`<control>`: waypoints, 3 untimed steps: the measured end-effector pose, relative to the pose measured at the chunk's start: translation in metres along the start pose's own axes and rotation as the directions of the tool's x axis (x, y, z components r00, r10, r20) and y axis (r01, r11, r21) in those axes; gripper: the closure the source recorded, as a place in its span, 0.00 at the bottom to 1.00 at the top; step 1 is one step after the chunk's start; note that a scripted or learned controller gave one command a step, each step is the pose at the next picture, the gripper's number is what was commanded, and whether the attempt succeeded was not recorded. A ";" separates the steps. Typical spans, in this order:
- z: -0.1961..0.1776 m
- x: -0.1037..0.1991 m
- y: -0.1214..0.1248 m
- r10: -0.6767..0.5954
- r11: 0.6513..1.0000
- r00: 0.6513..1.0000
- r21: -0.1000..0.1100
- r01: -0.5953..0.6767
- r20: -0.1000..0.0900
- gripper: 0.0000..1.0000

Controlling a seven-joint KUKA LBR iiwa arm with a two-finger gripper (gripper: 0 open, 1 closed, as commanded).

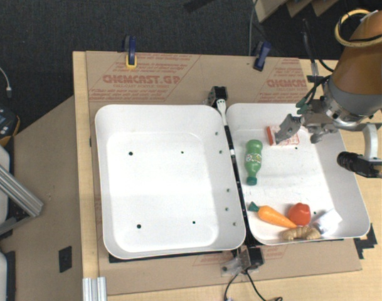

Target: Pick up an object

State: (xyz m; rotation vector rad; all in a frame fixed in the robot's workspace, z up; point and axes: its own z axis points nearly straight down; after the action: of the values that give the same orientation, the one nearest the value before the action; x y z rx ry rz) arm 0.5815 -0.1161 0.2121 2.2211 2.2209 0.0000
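Camera view, from above at a slant: the arm reaches in from the right and the hand [291, 128] hangs over the back of the right bin [347, 196], right at a small red-and-white packet [283, 137] lying on the bin floor. The hand is too blurred and foreshortened to read — I cannot tell how it is set, nor whether it has hold of anything. The packet lies flat, its long axis running roughly left to right with a slight tilt; no clear front end. Nearby, a green bottle [252, 160] lies on its side, long axis running front to back with the narrow neck toward the front edge, close to the wall shared with the left bin [115, 187]. A toy carrot [272, 216], a red tomato-like piece [299, 213] and a knobbly tan piece [303, 233] crowd the front corner. Risk as I judge it: a thin, flat packet gives little to pinch — the hand may close on nothing or slide it away.
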 end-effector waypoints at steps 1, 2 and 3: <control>0.034 -0.018 0.068 -0.002 1.000 1.000 -0.003 0.002 0.001 0.00; 0.031 -0.018 0.067 -0.001 1.000 1.000 -0.002 0.001 0.001 0.00; 0.031 -0.018 0.067 -0.001 1.000 1.000 -0.002 0.001 0.001 0.00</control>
State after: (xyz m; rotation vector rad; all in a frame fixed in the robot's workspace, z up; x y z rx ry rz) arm 0.6484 -0.1337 0.1808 2.2187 2.2209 0.0015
